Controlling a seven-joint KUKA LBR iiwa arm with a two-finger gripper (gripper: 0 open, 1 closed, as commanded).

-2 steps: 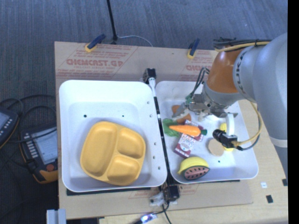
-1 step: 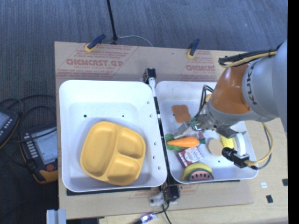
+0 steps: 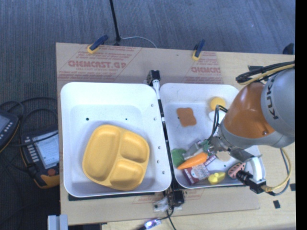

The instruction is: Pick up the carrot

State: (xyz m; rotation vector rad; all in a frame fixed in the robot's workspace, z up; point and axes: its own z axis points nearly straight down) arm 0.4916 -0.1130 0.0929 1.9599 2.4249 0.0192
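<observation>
A: Where is the carrot (image 3: 193, 160)?

B: In the right-hand bin (image 3: 199, 91), toward its lower left. It lies at a slant, orange, with its thicker end up and to the right.

A: And the gripper (image 3: 209, 146)?

B: Just above that upper end of the carrot, low in the same bin. The arm's big orange and grey wrist (image 3: 249, 116) sits right over it, so little of the gripper can be made out. I cannot tell how its pincer stands, nor whether it touches the carrot.

A: What else is around the carrot?

B: A green piece (image 3: 178, 155) touches its left side, partly covered. Below it lies a dark red packet (image 3: 195, 173), and beside that a small yellow item (image 3: 216, 178), too small to name. A pinkish object (image 3: 238, 168) near the lower right corner is blurred.

A: Farther up the bin?

B: A brown, toast-like square (image 3: 186, 117) lies flat on its own, and a yellow rounded thing (image 3: 217, 102) is half cut off by the arm.

A: The left of the frame?

B: The left bin (image 3: 108, 91) holds a yellow divided tray (image 3: 115, 156) with three compartments. Two clamps, yellow and blue (image 3: 97, 43), grip the upper edge of the brown board (image 3: 158, 61) under both bins.
</observation>
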